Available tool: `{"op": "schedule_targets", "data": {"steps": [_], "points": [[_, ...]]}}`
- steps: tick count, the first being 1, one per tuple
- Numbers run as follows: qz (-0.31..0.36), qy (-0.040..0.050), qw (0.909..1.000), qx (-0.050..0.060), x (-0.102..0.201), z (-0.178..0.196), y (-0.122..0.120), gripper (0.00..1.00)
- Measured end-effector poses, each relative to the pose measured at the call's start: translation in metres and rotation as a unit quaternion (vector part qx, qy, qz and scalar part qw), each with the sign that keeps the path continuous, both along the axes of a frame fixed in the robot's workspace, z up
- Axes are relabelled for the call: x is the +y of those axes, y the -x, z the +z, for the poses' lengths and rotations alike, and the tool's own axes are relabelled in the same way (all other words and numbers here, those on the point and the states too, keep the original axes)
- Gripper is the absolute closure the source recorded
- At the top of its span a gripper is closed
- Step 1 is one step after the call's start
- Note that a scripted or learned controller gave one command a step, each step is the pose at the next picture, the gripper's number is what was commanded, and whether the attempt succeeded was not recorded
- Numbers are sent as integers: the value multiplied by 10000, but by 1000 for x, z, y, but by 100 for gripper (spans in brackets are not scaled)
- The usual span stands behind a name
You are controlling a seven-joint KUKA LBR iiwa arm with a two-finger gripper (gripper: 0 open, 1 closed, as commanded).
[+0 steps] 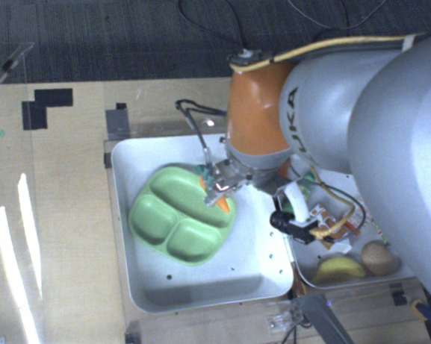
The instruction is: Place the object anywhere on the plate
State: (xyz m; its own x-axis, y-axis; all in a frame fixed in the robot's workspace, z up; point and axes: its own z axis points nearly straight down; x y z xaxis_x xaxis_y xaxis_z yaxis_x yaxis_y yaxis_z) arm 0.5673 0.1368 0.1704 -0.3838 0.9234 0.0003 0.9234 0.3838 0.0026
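While the arm reaches in from the right, the pincer (218,190) hangs over the green plate's (176,216) right rim.
Orange object (220,200) pinched between its fingers, above the plate edge, left bin (203,288).

The arm (375,116) is showing broad, smooth grey casings, with a glossy orange band (259,111) sitting above the wrist. Dark lettering is running along the grey shell at the band's three o'clock. A cream cable is lying across the top; thin black wires are looping near the metallic gripper (218,186).
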Motion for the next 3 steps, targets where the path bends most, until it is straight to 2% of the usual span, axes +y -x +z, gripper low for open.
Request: {"op": "schedule_targets", "data": {"steps": [1,2,3], "points": [[519,2,9987,-13,-2,14,-27,100],[746,4,9972,-8,24,21,-20,100],[1261,3,9920,-2,73,24,9,100]]}}
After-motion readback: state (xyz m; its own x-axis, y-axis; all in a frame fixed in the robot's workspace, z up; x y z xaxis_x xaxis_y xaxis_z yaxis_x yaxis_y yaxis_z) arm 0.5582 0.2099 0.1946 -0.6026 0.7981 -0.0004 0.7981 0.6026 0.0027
